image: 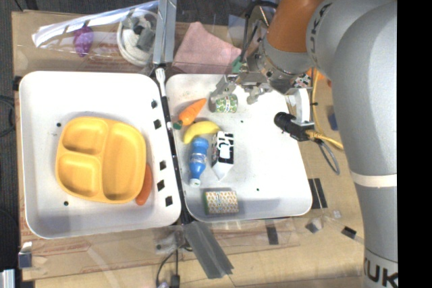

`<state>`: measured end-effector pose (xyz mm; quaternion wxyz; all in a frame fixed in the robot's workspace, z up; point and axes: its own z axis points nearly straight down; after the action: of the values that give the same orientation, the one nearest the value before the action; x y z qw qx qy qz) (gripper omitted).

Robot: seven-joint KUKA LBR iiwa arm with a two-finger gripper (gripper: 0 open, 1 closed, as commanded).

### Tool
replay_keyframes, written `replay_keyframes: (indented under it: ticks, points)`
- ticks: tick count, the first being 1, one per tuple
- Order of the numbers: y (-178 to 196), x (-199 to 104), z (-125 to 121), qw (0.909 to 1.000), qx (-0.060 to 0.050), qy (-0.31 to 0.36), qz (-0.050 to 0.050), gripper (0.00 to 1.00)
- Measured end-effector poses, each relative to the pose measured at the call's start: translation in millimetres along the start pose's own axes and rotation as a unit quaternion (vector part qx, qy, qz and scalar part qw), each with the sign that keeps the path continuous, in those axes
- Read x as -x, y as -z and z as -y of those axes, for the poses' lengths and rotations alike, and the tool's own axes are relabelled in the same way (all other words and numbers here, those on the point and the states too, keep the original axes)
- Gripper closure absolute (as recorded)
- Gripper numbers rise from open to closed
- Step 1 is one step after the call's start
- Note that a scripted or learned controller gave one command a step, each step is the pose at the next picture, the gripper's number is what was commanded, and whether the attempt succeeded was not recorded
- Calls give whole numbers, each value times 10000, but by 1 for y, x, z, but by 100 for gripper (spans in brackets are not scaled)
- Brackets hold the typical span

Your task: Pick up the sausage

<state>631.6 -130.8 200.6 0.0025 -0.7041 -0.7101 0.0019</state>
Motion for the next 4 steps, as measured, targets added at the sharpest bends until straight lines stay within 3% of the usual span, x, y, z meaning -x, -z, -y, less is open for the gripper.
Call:
replay_keyframes:
  ticks: [1, 2, 3, 4]
  points:
    - [-64, 4, 80, 9944, 6, 1053, 0, 0]
    - [-104, 41, 60, 9951, 59, 983, -1, 0]
    - [-104, 60, 3, 9967, 56, 809, 12, 0]
    - [-108, 74, -15, 9997, 6, 263, 1, 0]
